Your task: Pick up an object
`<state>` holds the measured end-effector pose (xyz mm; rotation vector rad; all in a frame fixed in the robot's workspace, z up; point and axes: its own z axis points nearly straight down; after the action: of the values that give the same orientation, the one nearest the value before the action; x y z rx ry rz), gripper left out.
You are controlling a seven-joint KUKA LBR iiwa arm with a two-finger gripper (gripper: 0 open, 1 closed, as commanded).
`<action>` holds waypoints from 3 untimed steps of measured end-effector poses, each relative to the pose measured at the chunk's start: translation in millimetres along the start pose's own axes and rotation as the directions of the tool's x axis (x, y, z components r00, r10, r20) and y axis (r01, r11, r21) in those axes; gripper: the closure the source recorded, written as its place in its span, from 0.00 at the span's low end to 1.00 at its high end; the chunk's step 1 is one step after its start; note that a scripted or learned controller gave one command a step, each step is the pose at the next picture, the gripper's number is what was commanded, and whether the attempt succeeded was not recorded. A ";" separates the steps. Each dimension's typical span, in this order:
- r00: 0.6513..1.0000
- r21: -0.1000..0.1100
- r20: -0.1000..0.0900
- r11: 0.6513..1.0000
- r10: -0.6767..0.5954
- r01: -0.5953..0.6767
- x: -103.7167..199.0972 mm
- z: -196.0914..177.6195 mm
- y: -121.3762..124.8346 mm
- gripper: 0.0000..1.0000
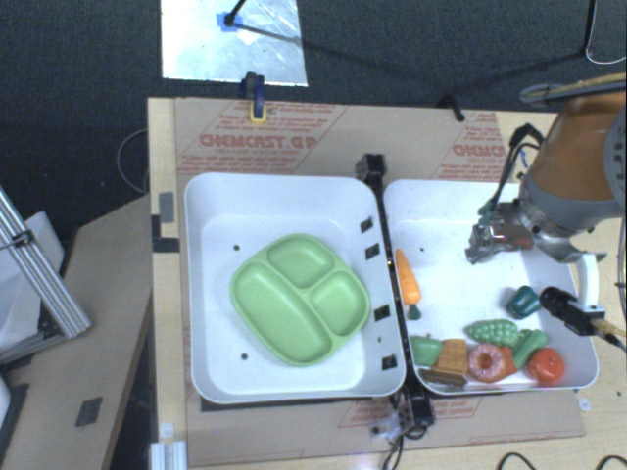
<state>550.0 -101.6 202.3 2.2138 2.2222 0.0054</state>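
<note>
While hovering over right bin [441, 204], pincer [482, 246] state unclear; nothing visibly held.

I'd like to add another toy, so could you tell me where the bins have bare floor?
The right white bin is bare across its far half, beyond the orange toy carrot. Its near edge is crowded with toy food. In the left white bin, bare floor rings the green divided plate.

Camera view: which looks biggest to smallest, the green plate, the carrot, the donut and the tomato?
1. green plate
2. carrot
3. donut and tomato: these look about alike, so I won't rank them.
</note>
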 end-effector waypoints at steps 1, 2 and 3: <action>1.000 0.002 -0.001 1.000 -0.001 0.001 0.0 -23.4 1.3 1.00; 1.000 0.007 -0.002 1.000 -0.002 0.002 33.4 -14.5 -29.7 1.00; 1.000 0.007 -0.002 1.000 -0.002 0.002 55.8 -20.1 -64.9 1.00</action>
<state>484.8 -46.0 222.0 2.2159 2.2291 0.0002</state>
